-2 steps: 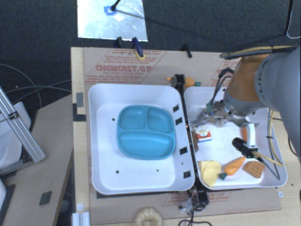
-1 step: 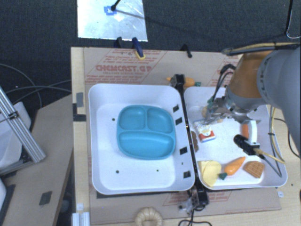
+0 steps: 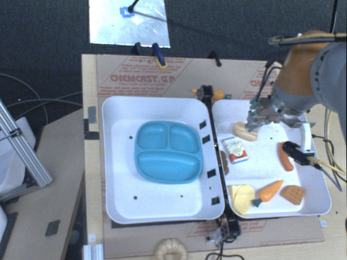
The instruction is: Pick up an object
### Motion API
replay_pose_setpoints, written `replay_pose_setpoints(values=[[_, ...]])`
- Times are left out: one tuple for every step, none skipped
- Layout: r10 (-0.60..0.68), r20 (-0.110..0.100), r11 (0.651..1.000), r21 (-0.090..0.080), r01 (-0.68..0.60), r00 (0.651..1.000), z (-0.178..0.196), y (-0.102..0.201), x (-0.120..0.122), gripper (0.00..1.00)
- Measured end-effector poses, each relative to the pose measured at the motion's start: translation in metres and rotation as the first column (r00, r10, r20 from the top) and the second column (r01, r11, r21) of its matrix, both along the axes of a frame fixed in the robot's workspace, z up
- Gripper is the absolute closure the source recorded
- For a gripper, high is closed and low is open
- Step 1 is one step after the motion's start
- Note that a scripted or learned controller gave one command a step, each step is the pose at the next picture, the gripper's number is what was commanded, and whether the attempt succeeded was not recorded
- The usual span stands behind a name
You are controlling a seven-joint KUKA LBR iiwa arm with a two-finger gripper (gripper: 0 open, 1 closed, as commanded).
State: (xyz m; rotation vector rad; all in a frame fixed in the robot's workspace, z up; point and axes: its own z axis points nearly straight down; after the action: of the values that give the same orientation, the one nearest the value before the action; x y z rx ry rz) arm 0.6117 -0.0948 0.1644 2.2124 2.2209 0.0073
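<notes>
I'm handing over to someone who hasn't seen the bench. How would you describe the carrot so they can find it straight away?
Start at the right-hand white bin and go to its near edge. The carrot lies there at a slant, between a pale yellow cheese piece and a brown waffle. It is the orange tapered thing with a green stub; the hot dog farther back is redder and blunt-ended.

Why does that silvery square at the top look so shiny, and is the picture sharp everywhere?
In the camera view, the silvery sheet beyond the bench throws back patchy glare; the white bins look bright and evenly lit with faint shadows. The blue tray and carrot read fairly crisp, while the arm's orange band and the gripper look soft and slightly blurred.
</notes>
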Motion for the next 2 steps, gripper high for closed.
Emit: replay_pose_setpoints(values=[[0.001,-0.001,1.0,0.001,-0.001,1.0,0.054,0.0,0.002,1.0],[-0.003,-0.01,1.0,0.002,0.003,1.0,0.048,0.012,-0.047,1.0]])
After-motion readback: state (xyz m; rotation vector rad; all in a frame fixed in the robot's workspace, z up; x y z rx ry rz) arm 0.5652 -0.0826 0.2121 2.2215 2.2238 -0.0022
